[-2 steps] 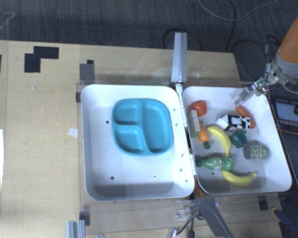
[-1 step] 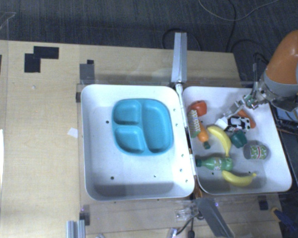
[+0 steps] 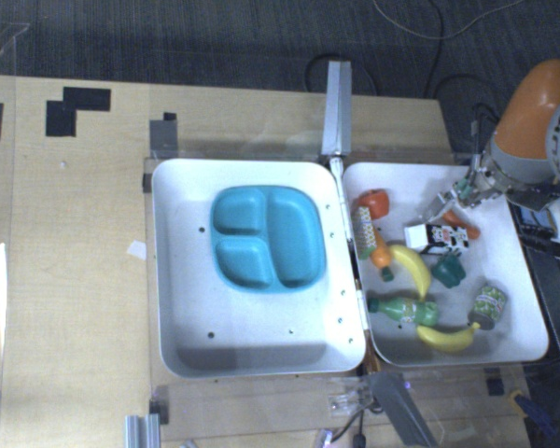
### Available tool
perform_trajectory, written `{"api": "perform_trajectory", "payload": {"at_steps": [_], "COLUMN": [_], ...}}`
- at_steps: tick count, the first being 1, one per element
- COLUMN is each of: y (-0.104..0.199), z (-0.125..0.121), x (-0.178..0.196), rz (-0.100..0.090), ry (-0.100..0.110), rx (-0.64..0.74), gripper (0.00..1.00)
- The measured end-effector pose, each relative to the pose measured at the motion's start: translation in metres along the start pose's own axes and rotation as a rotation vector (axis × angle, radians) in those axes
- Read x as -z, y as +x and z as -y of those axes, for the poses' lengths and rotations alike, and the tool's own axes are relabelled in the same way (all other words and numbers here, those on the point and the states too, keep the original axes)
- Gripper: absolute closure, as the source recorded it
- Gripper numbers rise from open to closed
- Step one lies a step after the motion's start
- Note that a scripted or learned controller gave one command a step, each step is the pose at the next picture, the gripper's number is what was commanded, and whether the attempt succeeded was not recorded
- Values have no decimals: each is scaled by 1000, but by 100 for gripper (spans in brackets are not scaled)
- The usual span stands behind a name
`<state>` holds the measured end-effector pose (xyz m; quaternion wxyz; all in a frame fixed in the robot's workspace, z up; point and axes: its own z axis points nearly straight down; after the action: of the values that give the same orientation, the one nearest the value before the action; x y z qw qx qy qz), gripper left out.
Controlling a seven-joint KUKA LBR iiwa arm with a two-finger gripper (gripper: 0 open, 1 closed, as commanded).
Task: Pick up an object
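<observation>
Wooden bench (image 3: 75, 250), hand (image 3: 459, 194) (tilted) over right bin (image 3: 532, 315)

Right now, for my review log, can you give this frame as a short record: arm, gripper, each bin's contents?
arm: enters from the right, over the right bin's far right corner
gripper: low above the toys, nothing visibly held
left bin: blue divided tray
right bin: two bananas, green bottle, small can, red toy, other small toys
</observation>
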<state>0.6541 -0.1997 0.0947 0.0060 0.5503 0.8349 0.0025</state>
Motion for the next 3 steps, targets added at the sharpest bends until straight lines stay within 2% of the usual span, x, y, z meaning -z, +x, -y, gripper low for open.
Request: {"api": "perform_trajectory", "payload": {"at_steps": [1,2,3], "y": [0,28,22], "z": [0,3,34], "x": [0,-2,-6], "rz": [0,-4,-2], "ry": [1,1,2], "rx": [0,551,144], "gripper": [0,0,0]}}
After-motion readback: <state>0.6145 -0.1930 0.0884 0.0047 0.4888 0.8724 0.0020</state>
